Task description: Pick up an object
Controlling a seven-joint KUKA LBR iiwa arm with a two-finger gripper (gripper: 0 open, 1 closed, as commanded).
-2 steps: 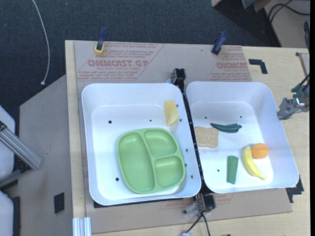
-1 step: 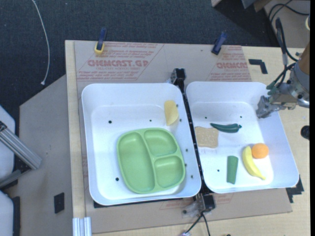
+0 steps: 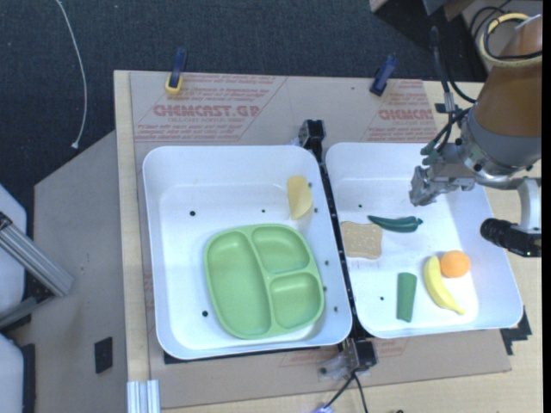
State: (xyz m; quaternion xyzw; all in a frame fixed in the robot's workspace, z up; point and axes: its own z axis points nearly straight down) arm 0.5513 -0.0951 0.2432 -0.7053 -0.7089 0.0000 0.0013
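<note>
Jaws: we cannot tell how they stand; the gripper sits in the right half of the frame, low over the right bin, just above and right of the green pepper. We judge nothing lifted yet: bread slice, orange and banana all rest on the bin floor.

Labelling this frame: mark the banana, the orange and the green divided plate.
banana (image 3: 441, 287), camera view, middle of its curved yellow body.
orange (image 3: 455, 264), camera view, centre of the fruit.
green divided plate (image 3: 231, 291), camera view, floor of its large left compartment.
</note>
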